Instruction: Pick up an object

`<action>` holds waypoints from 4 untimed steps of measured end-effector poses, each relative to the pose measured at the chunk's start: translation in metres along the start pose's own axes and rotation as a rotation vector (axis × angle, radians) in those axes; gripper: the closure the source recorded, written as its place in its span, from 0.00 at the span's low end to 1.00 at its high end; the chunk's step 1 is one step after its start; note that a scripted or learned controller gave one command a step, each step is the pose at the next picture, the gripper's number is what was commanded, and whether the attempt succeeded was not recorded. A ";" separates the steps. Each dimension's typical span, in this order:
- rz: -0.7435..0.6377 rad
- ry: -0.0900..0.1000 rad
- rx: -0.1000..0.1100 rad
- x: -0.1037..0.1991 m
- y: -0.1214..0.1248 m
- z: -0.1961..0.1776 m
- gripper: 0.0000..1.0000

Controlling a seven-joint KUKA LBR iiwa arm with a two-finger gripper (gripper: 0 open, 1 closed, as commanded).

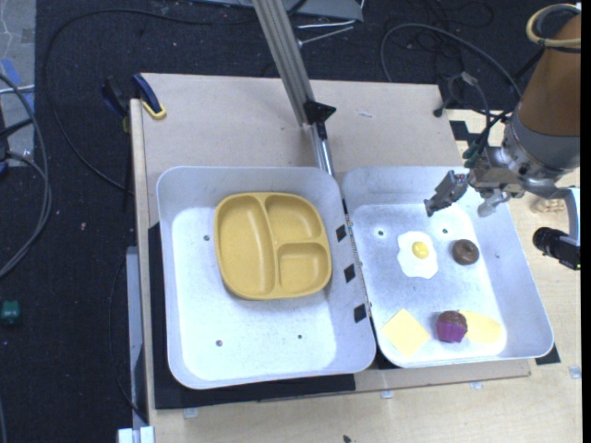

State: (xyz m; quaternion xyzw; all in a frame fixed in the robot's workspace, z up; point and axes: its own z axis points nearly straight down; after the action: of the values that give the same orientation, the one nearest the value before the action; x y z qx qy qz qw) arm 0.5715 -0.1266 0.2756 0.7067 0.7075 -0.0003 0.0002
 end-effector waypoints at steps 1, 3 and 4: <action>0.002 0.001 0.004 -0.003 -0.009 0.049 0.00; 0.002 0.001 0.001 -0.008 -0.004 0.143 0.00; 0.002 0.000 -0.001 -0.008 -0.004 0.132 1.00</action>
State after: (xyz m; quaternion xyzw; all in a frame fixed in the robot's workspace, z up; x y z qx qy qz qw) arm 0.5675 -0.1350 0.1438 0.7075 0.7067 -0.0001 0.0004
